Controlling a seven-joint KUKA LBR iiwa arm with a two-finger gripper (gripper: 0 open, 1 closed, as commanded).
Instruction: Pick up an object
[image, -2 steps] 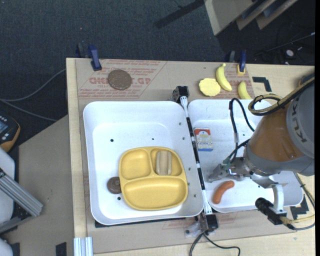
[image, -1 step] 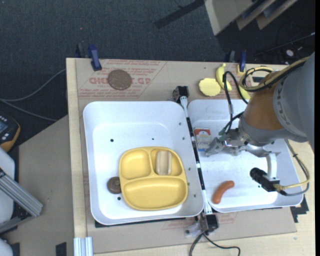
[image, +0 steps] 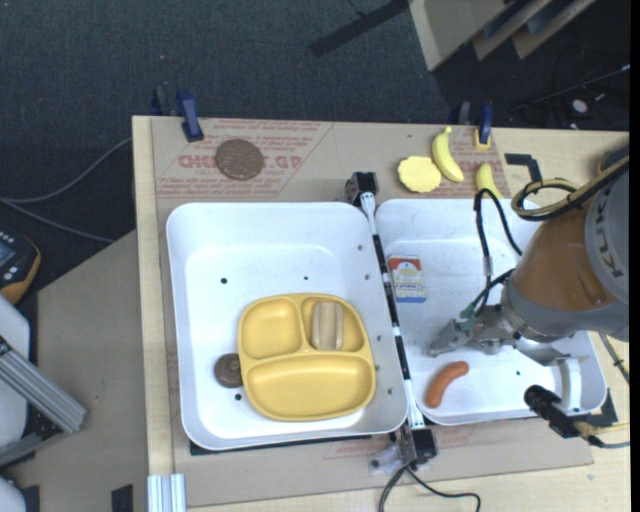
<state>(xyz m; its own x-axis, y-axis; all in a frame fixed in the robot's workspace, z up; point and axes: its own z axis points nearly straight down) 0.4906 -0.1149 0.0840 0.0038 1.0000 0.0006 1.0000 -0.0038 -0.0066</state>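
Nearest the camera, a sausage (image: 446, 383) is seen lying in the right bin (image: 452, 232), just below the gripper (image: 447, 343). Nothing is held; whether its fingers are spread or closed cannot be told. Beyond it lies a small carton (image: 406, 279).

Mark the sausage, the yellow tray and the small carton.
sausage (image: 446, 383), camera view, middle of its length
yellow tray (image: 300, 384), camera view, floor of its large compartment
small carton (image: 407, 279), camera view, centre of its top face
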